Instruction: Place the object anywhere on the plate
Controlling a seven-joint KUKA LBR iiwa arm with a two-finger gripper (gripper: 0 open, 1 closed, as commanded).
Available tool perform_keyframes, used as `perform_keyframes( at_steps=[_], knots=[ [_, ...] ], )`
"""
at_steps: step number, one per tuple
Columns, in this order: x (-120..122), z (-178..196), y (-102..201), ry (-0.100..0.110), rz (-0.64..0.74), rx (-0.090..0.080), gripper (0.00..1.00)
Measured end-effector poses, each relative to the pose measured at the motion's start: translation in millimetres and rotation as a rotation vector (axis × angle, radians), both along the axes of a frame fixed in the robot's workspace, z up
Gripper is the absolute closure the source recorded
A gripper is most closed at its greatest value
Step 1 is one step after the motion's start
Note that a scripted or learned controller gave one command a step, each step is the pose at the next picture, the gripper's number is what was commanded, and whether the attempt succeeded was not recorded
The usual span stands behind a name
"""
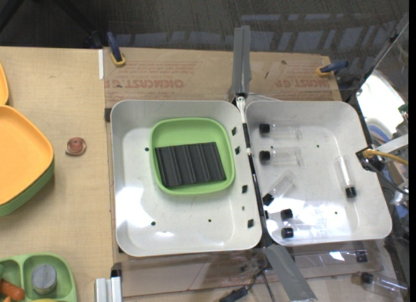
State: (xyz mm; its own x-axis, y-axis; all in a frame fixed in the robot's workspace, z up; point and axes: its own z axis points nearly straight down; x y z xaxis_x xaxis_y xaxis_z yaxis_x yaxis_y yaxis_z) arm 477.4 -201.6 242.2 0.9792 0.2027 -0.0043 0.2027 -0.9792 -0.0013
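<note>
At the far left edge of the wooden bench (71, 99), a stack of orange plates (19, 158) is recorded, with a green edge showing beneath it. Just to the right of the stack, a small reddish-brown round piece (76, 145) lies alone on the wood. In the lower left corner a green compartment tray (26, 263) is seen, cut by the frame, with a grey round item (44, 278) in one compartment. A blue and orange clamp (116, 54) is fixed at the left corner of a cardboard sheet (175, 76) that lies under the far edges of both bins. The left bin (123, 184) is noted as holding a green plate (190, 126), square with rounded corners, set in the far half of the bin and slightly right of centre. The task's object, a dark ribbed block (190, 164), lies flat on the plate, within its rim and slightly tilted relative to the bin's sides. A grey metal bar (241, 60) stands at the far end of the seam between the bins. The right bin (367, 184) holds clear vials with black caps (279, 156), scattered and apart from one another: two near the far left side, one tilted near the middle of the left wall, two close together at the near left corner, and one lying lengthwise toward the right wall. A second clamp (331, 68) is seen at the right corner of the cardboard. The state of the gripper's jaws cannot be told.
</note>
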Motion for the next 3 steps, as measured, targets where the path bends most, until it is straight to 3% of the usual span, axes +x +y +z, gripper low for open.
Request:
perform_keyframes(
  at_steps=[3],
  knots=[
    [-0.6,-9.8,-20.8,0.001,-0.006,0.000,0.00]
  ],
)
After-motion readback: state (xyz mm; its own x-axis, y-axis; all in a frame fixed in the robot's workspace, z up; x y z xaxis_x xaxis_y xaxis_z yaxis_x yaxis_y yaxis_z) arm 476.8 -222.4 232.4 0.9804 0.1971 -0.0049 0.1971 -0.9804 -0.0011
